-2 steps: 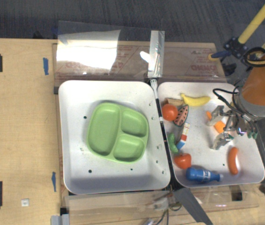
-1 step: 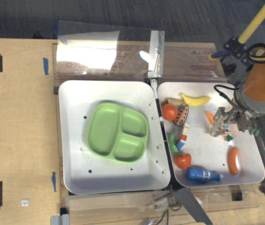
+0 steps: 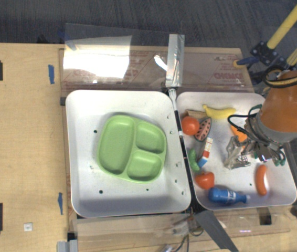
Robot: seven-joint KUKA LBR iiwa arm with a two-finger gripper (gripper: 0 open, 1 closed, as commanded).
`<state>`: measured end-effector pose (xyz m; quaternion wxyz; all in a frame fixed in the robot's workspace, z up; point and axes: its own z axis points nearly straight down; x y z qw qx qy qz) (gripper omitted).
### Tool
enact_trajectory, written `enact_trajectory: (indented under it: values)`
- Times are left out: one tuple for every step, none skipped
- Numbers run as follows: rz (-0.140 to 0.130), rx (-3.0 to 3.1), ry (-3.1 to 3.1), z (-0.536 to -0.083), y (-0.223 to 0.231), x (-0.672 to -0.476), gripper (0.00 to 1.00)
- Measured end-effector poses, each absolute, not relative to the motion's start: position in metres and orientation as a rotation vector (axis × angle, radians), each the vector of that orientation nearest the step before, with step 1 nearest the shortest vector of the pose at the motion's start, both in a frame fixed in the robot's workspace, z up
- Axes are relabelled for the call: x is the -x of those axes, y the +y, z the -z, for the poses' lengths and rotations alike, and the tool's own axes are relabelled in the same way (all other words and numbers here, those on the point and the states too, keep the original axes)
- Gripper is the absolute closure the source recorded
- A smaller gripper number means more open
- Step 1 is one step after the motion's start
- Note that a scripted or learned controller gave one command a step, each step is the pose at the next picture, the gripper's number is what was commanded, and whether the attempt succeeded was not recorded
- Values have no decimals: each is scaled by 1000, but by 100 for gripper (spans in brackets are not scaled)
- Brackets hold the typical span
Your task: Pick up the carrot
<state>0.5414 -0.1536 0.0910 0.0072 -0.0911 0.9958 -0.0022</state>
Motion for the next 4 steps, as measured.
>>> enact_trajectory:
  values:
    - [6,489,3089,-225,-137,-565,100]
    - [-2,1104,2940,-148,-198,-533,100]
    - [0,1106,2936,-150,-196,-534,0]
    - [4,1107,2932,-97,-184,-564,0]
